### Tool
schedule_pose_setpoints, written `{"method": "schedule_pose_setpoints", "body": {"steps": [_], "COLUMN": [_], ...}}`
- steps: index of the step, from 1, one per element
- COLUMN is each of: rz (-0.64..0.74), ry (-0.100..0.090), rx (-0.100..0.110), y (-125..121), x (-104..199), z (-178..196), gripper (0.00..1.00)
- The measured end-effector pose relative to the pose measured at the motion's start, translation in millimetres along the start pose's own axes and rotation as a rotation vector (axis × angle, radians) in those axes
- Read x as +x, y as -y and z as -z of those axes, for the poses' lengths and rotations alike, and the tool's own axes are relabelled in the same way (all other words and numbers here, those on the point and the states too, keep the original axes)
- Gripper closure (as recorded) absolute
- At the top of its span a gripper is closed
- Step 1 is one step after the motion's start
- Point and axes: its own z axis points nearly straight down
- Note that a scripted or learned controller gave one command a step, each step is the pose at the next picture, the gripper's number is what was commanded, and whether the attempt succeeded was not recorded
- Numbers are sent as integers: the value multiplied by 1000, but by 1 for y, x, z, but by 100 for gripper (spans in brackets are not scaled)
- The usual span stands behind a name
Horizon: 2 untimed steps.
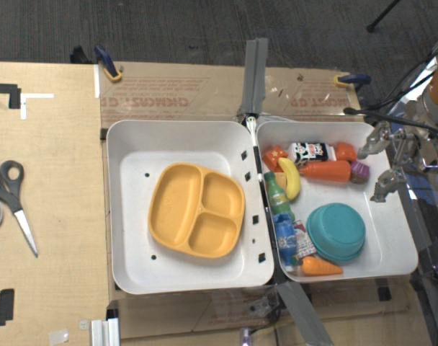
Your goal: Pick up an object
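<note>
Spread and empty, the gripper is seen at the right bin's right wall, beside the purple piece. An object is yet to be picked: carrot, banana, bottle, teal bowl and more are crowded in that bin. A divided yellow plate is held by the left bin. Judged from this, the wall could be struck on descent, or two packed toys pinched and dropped.

Glossy plastic bins (yellow tray matt), pale wood bench.
</note>
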Motion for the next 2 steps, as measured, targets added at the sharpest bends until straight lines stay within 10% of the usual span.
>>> {"method": "schedule_pose_setpoints", "body": {"steps": [1, 2], "rz": [-48, -100], "ry": [30, -27], "rx": [6, 12], "y": [29, -16], "x": [-51, -93], "z": [-152, -169], "gripper": [0, 0]}}
